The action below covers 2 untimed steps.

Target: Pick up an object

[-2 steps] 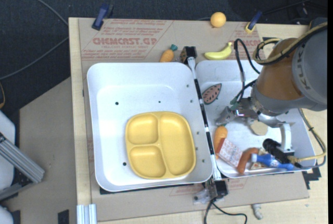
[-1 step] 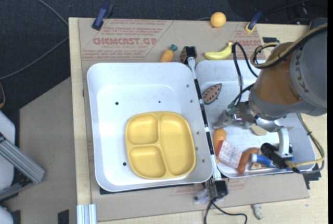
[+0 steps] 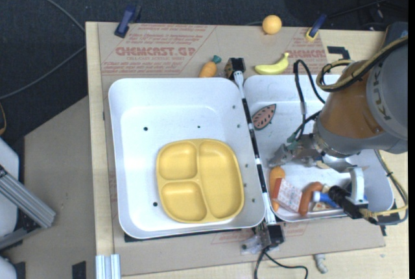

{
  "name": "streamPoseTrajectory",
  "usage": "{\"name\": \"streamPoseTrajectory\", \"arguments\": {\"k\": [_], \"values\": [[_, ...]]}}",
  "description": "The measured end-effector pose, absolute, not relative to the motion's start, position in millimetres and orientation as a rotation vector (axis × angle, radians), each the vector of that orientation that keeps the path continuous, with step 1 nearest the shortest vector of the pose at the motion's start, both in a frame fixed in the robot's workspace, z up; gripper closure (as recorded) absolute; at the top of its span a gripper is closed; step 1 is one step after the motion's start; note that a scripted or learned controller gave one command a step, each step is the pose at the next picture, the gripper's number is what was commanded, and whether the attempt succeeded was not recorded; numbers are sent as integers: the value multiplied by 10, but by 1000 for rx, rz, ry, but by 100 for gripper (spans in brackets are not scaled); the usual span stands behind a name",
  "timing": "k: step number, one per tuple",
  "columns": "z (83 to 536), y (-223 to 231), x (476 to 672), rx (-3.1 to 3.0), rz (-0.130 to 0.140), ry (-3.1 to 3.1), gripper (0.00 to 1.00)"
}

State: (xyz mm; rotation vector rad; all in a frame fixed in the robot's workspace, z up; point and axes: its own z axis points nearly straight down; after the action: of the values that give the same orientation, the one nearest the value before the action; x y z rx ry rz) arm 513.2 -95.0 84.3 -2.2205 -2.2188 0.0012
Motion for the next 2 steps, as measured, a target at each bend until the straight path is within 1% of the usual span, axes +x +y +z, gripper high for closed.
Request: {"name": "streamPoseTrajectory", "arguments": {"k": [1,2], "values": [[843,-976,5044,-2221,1,-2219,0],[842,-1013,4785,-2221,2,-2219,0]]}}
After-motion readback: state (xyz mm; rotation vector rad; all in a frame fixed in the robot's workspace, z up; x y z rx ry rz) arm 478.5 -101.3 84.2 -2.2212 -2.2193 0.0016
